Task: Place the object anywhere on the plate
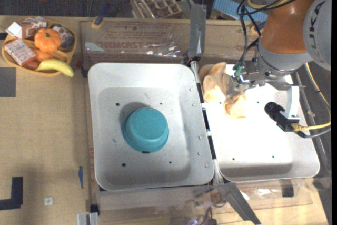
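Cluttered floor and boxes sit behind a tan bench (pixel 42 129) that carries two shallow white bins. Biggest in view is the grey and orange arm (pixel 295 13), leaning over the right bin (pixel 263 155). The left bin (pixel 105 87) holds the teal plate (pixel 146 129), lying near its middle, rim down by the look of it. In the right bin's near-left corner lie pale bread-like pieces (pixel 217 84), and the gripper (pixel 238 87) hangs right over them, touching or nearly so. Whether it is closed on a piece I cannot tell from here. To my eye the pickup comes first: settle squarely on one piece, lift clear of the wall between the bins, then carry left and release low over the plate.
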